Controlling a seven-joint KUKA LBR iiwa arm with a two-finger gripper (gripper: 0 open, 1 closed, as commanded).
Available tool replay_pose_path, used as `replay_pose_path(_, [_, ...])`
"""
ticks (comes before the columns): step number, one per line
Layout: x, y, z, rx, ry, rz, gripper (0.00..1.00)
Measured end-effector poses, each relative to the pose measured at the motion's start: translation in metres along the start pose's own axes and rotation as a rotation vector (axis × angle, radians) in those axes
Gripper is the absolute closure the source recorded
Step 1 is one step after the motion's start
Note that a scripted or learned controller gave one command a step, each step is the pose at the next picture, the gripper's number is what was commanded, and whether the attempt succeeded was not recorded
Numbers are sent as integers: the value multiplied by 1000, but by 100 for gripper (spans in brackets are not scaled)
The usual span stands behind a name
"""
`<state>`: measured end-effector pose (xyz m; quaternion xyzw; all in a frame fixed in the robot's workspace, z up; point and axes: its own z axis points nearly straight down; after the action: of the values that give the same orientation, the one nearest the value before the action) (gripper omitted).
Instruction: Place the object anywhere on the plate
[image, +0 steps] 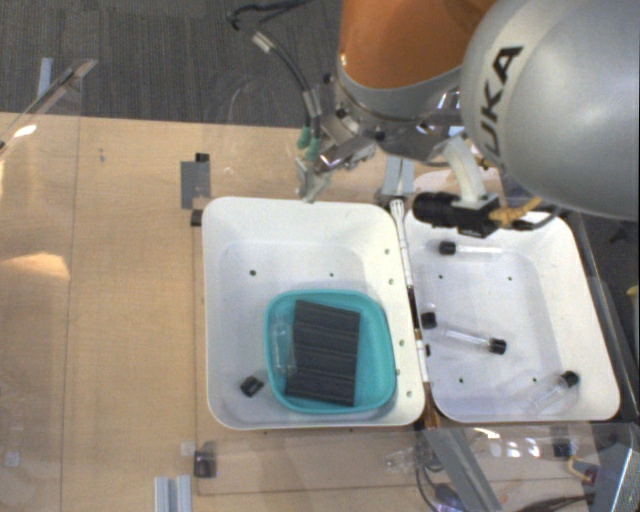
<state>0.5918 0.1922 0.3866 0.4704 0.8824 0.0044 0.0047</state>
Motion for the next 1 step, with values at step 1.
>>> replay_pose_path(1, [-13,84,70,4,1,-104,100])
